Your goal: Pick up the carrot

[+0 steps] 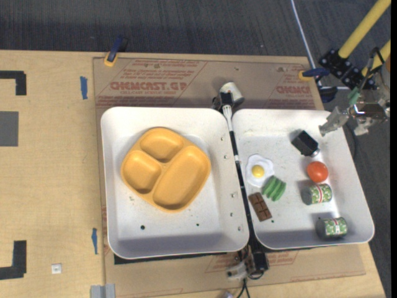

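Note:
An orange-red rounded item lies in the right bin, near its right wall; I cannot tell whether it is the carrot. My gripper hangs over the bin's far right corner, up and to the right of that item and apart from it. A small black block sits between the two. Nothing shows in the gripper's grasp.
The right bin also holds a fried egg, a green piece, a brown chocolate bar and two cans. A yellow divided plate lies in the left bin. Clamps and cables stand at the back right.

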`<action>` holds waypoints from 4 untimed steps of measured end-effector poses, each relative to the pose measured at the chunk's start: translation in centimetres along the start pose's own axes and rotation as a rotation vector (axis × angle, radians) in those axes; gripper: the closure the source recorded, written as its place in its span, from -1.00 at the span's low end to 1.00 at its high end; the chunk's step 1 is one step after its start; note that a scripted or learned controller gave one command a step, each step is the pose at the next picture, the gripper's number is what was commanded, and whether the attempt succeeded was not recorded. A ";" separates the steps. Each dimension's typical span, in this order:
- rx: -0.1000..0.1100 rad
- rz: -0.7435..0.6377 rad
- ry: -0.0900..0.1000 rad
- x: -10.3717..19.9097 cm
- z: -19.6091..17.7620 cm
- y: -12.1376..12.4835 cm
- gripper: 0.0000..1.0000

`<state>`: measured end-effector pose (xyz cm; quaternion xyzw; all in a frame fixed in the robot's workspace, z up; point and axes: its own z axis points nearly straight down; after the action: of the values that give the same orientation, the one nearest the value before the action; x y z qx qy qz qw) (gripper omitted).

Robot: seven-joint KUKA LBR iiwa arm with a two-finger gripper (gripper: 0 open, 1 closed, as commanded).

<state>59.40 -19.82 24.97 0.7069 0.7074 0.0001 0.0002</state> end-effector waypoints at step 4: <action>0.000 0.195 0.000 17.0 6.5 -2.4 -1.00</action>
<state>57.02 -2.79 18.46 0.7725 0.6351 0.0002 0.0004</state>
